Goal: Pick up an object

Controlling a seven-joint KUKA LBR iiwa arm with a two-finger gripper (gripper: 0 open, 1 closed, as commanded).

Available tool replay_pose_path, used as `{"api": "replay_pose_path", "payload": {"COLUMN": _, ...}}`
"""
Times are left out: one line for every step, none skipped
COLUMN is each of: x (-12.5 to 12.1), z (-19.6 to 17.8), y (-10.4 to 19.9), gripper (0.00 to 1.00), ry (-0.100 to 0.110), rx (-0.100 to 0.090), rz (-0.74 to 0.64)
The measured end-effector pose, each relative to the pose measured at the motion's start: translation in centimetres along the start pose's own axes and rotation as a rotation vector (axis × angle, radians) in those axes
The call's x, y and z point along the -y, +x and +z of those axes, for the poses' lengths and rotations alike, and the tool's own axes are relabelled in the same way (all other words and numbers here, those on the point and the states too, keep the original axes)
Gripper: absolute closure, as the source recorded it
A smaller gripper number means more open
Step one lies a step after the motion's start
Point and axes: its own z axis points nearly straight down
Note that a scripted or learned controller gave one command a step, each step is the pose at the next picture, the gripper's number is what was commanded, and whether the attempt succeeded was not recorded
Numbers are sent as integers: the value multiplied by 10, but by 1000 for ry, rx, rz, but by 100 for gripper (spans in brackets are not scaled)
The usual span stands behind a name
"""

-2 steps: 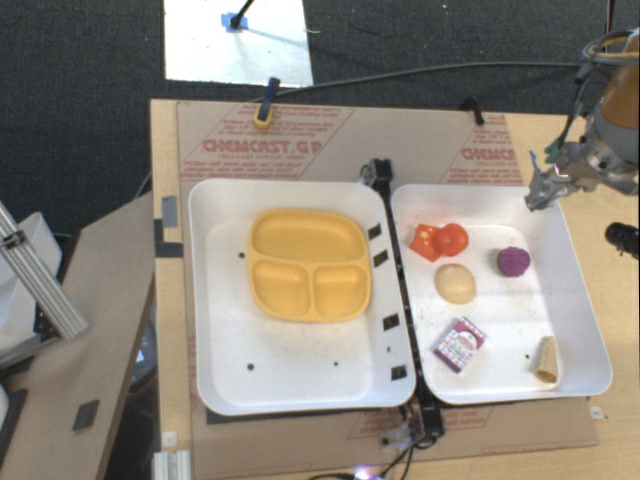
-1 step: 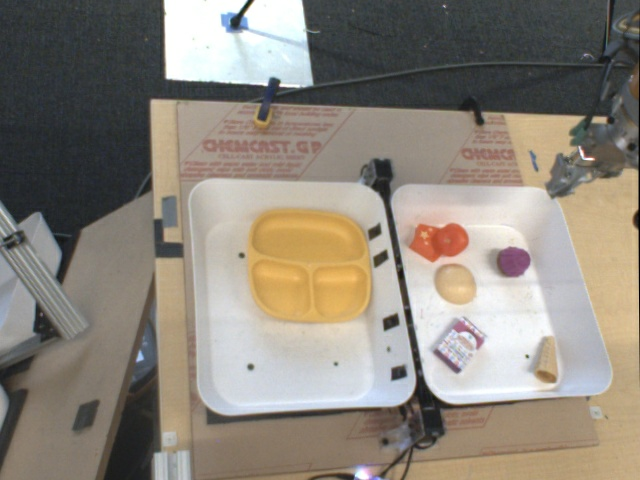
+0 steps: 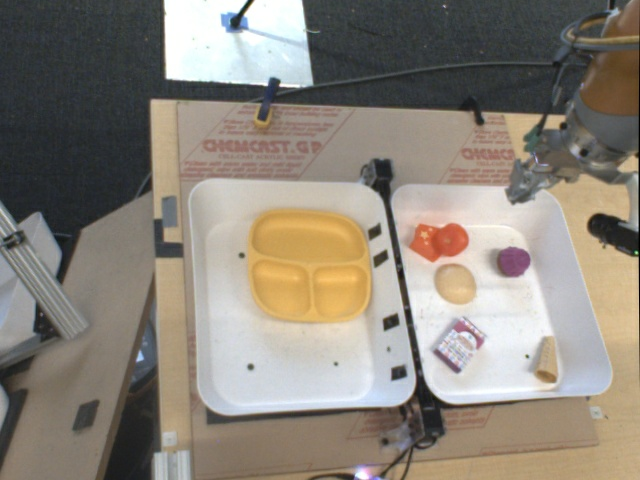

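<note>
Currently the gripper (image 3: pixel 522 190) hovers over the right bin's (image 3: pixel 585 298) far rim; I cannot tell its state. Descending there risks striking the rim, missing the purple ball (image 3: pixel 513 261).

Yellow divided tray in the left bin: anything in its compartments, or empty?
Empty. The yellow divided tray lies flat in the left bin, and all three compartments show bare yellow bottoms with nothing in them.

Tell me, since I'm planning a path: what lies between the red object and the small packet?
The beige egg-shaped object lies between the red object and packet, seen in the camera view.
</note>
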Motion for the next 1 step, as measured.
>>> {"api": "replay_pose_path", "payload": {"x": -7, "z": -4, "y": 60, "gripper": 100, "ry": -2, "rx": -1, "rz": -2}}
